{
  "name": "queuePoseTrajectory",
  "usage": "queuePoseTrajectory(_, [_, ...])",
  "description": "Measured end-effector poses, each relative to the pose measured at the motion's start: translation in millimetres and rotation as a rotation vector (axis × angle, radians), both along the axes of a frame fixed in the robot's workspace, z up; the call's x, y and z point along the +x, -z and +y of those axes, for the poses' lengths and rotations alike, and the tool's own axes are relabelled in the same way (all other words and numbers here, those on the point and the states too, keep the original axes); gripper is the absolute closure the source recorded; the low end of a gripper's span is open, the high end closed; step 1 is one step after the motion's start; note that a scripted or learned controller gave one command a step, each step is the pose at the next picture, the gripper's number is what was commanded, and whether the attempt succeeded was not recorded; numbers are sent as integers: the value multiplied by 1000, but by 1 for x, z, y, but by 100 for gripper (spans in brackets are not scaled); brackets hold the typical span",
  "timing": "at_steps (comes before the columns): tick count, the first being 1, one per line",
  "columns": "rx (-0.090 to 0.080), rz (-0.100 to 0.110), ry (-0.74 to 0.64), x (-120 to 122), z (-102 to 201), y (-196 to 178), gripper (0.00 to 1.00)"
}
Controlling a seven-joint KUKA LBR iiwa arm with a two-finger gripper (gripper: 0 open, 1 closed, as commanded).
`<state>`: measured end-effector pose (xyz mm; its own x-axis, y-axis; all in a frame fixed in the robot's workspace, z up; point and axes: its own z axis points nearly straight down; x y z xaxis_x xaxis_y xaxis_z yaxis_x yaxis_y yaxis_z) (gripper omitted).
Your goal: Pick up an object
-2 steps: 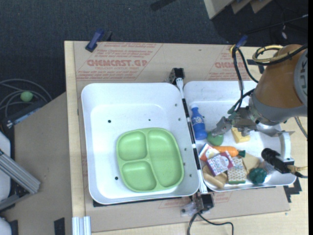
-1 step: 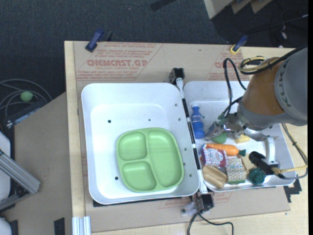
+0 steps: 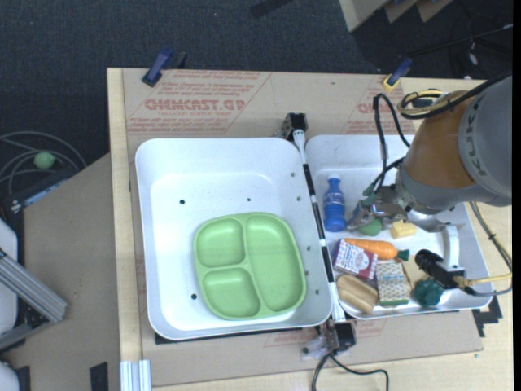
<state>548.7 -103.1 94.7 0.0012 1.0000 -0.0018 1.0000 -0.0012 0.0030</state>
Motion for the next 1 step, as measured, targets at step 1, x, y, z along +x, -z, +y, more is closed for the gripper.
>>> queuePoseTrajectory(1, [3,2,-3,-31,78,-103,100])
